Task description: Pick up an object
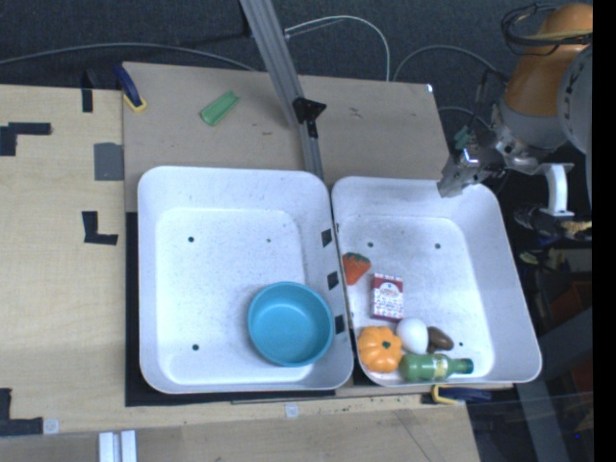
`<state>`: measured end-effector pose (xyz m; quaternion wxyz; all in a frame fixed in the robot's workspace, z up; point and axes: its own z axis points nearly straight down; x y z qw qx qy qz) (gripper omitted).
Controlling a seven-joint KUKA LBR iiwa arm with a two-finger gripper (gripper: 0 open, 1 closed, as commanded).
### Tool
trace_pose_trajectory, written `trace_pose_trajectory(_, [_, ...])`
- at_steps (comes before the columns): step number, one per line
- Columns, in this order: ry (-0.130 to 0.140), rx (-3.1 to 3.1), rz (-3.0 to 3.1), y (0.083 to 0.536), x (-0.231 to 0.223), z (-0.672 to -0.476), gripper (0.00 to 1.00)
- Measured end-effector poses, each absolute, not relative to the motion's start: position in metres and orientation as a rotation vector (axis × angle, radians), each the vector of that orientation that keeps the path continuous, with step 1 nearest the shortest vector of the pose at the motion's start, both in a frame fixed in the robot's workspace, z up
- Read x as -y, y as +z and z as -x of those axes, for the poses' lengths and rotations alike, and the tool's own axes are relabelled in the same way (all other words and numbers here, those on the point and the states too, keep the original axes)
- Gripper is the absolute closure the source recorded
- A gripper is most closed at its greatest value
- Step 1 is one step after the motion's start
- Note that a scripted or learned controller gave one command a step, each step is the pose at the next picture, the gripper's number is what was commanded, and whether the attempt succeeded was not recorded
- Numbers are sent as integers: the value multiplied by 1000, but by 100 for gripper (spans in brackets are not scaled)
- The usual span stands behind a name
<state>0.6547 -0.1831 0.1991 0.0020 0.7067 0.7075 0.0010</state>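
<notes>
blue round plastic bowl [290, 322]: lower middle of frame, in the left white bin [164, 258]; looks light, stiff, slick, so take it by the rim

small red card box [387, 296]: right white bin [481, 248], lower centre; light, flat, grip across its narrow sides

orange toy pumpkin [379, 348], white egg [413, 335], green bottle [433, 366]: crowded together, touching, likely to roll

gripper [457, 179]: upper right, over the right bin's far rim, holding nothing; finger gap too blurred to tell
</notes>
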Motion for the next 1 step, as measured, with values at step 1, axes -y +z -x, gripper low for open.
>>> trace_pose_trajectory(1, [2,-2222,-2218,226,182,-656,100])
